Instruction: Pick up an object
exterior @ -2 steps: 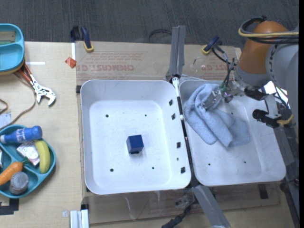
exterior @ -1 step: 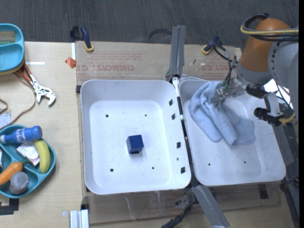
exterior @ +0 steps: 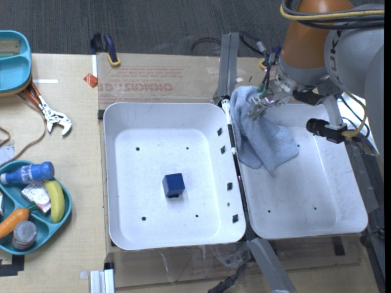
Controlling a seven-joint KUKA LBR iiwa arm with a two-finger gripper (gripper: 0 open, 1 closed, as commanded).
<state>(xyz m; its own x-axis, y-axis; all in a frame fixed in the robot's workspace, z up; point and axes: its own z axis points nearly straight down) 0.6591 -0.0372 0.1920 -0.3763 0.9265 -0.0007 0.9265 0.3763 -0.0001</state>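
A grey-blue cloth (exterior: 266, 142) lies in the right bin (exterior: 317, 206), at its far left corner. Its upper end is bunched and drawn up to my gripper (exterior: 261, 101), which is shut on that bunched end. The rest of the cloth trails down and to the right onto the bin floor, and its left edge rests against the wall between the bins. A small blue cube (exterior: 174, 184) sits alone near the middle of the left bin (exterior: 122, 212), well away from the gripper.
The arm's orange band (exterior: 311, 23) and grey body hang over the right bin's far right corner, with a black cable beside them. On the bench to the left are a wrench (exterior: 54, 119), a blue tray (exterior: 12, 57), and a blue plate (exterior: 64, 215) of toy food.
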